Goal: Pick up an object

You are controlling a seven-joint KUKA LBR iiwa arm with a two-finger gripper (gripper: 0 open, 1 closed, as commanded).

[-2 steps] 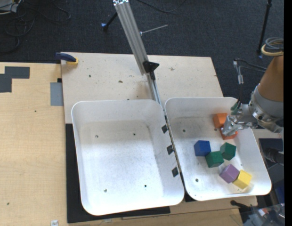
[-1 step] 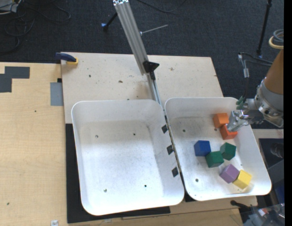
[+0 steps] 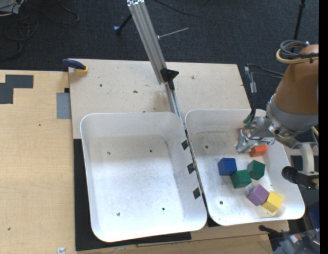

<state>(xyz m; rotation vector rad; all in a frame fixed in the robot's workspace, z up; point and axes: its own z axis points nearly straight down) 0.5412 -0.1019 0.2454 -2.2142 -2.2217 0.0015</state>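
Taking the right bin (image 3: 296,208) as reference, near to far: a yellow block (image 3: 273,201) and a purple block (image 3: 257,194) are sitting touching at its nearest corner; just beyond them two green blocks (image 3: 241,179) and a blue block (image 3: 227,166) are clustering mid-floor. Farther in, an orange block (image 3: 258,151) is lying directly under the gripper (image 3: 246,141), which is hanging low at the bin's far right side. Finger state: cannot tell, tips too blurred. Judged step: approach to grasp, nothing lifted yet. Next move is calling for fingers straddling the orange block, closing, then lifting clear of the neighbouring green block.
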